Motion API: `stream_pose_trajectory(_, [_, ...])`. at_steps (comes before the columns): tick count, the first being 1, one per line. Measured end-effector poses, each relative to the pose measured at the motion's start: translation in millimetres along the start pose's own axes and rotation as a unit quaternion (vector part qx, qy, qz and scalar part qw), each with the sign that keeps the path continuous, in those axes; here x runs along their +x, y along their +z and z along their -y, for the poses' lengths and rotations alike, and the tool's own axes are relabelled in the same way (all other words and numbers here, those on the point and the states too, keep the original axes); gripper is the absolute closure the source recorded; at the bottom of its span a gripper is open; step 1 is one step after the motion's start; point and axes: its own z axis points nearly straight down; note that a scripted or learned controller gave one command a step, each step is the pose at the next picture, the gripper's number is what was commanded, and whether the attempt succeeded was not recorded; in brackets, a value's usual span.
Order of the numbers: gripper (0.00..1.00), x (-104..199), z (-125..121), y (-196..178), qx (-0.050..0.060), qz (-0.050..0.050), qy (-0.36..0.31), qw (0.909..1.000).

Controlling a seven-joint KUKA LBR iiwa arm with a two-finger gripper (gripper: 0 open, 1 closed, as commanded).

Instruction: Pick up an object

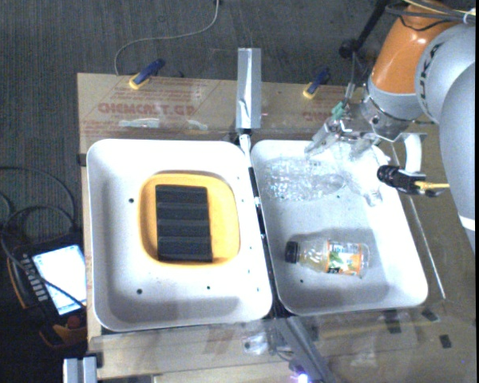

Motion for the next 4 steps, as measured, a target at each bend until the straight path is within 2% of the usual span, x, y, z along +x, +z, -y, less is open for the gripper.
stream_pose_trajectory(1, [0.0, 15, -3, -12, -0.001, 0.003, -0.059, 0.9983])
stream_pose_trajectory(2, [0.0, 16, 83, 39, 0.0, 0.0, -0.05, 0.9987])
stream_pose_trajectory(3, [0.0, 16, 160, 86, -0.013, 0.003, -0.055, 0.9984])
stream_pose_trajectory(4, [0.0, -37, 121, 28, -0.001, 0.001, -0.041, 0.9991])
